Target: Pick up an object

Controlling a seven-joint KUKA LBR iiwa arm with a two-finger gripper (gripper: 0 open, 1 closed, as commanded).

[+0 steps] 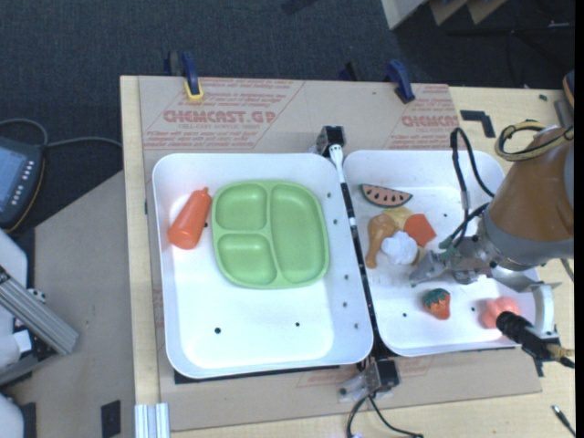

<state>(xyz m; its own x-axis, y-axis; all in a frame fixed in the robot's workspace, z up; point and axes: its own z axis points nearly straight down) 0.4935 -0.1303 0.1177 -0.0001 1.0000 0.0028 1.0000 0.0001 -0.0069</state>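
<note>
A: Target? Task just says pick an object. Nearest candidates sit in the right bin (401,340), centre-right of frame: white crumpled thing (398,248), orange block (420,228), tan drumstick-like toy (378,234), all touching in a clump. Watermelon slice (384,194) just above them, strawberry (437,303) lower down, pink thing (493,312) near the lower right.

B: Gripper?

A: Gripper (433,265) low in the right bin, just right of the white thing, above the strawberry. Fingers: cannot tell how far open, metal blurs together. Nothing visibly between them.

B: Risks?

A: My read: the clump. Closing there could catch two toys, or nudge the white one away and come up with nothing. The strawberry is near enough to get knocked. The arm's cables (467,185) hang over the bin and could snag.

B: Left side?

A: Left bin (255,340): green divided plate (271,233), orange bottle (190,219) just beside it at left. Well apart from the gripper, no risk.
</note>
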